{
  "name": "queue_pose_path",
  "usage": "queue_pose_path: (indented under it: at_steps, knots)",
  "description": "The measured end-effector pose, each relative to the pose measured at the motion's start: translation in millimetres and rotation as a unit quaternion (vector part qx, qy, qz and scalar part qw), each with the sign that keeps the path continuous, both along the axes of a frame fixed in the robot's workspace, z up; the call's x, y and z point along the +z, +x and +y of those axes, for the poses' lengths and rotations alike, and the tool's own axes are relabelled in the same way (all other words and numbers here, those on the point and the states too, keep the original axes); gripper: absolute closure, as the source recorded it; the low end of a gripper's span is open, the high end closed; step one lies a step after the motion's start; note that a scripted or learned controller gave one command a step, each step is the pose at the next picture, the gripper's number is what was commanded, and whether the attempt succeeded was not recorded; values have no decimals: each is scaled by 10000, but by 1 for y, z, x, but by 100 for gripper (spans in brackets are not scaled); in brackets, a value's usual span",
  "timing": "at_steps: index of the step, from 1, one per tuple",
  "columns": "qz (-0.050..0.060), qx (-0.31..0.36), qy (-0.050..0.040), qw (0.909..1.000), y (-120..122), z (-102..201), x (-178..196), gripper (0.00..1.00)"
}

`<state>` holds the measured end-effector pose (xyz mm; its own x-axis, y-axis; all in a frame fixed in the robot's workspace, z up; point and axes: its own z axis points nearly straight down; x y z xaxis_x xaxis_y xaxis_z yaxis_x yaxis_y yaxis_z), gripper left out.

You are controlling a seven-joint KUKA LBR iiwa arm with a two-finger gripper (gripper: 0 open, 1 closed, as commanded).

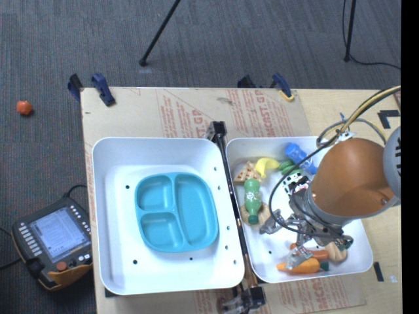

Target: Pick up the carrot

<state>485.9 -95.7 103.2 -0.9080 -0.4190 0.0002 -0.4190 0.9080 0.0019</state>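
The carrot (300, 265) is orange with a green top and lies flat along the front wall of the right bin (364, 261). My gripper (303, 248) hangs under the orange wrist band, directly over the carrot and right down at it. Grey gripper parts and cables cover the carrot's upper side, so contact is unclear. The carrot rests on the bin floor.
The right bin also holds a green bottle (252, 199), a yellow banana (265, 166), a waffle piece (245, 173), a blue item (295, 153) and a tan item (338, 253) beside the carrot. A blue divided plate (176, 212) sits in the left bin (105, 175).
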Motion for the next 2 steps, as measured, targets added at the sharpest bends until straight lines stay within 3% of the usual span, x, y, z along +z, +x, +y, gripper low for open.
queue_pose_path:
  at_steps: [1,2]
  knots:
    - [2,232,2,9997,7,14,-16,0]
    - [-28,482,2,9988,84,41,85,0]
